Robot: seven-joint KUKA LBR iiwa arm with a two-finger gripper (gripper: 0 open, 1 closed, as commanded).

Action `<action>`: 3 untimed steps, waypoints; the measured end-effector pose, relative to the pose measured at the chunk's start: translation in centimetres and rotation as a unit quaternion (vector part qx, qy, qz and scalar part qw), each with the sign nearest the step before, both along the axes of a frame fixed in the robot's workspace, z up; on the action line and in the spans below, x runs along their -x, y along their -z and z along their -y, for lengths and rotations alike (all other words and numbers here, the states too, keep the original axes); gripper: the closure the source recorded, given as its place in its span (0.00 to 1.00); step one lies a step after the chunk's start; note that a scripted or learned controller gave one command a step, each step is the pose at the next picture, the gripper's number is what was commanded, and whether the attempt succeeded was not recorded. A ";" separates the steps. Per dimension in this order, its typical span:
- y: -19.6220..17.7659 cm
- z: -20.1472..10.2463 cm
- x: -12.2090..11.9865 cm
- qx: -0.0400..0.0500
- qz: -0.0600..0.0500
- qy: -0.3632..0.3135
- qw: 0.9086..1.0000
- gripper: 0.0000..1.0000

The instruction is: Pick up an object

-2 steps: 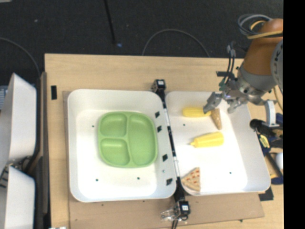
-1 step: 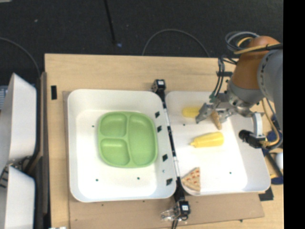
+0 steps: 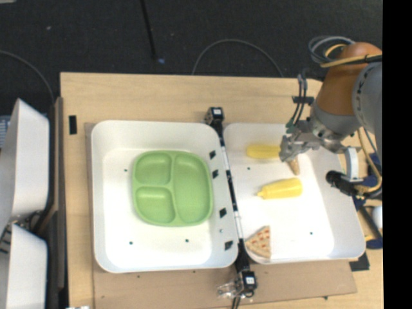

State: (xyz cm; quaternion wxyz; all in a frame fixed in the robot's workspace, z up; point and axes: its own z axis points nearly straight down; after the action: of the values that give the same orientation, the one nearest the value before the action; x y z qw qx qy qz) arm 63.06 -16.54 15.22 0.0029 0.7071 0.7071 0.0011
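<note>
In the right bin lie a yellow banana-like piece near the back, a yellow squeeze bottle in the middle, and a pizza slice at the front left corner. My gripper hangs low over the bin's back part, just right of the yellow piece and above a small tan object. The arm's orange band rises behind it at the right.
A green divided plate lies in the left bin. A black-clipped divider separates the two bins. Cables and white boxes sit beyond the bench edges.
</note>
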 end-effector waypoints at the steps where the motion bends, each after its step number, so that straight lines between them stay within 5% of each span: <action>1: -6.2 -0.6 -0.5 0.000 0.001 -0.002 1.000 1.00; 2: -9.7 -0.5 -0.6 -0.001 0.000 -0.002 1.000 1.00; 3: -10.2 -6.1 0.1 -0.001 -0.002 -0.003 1.000 1.00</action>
State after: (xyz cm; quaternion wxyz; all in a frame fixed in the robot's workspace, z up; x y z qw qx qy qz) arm 62.95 -10.41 25.40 0.0005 0.7049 0.7093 0.0007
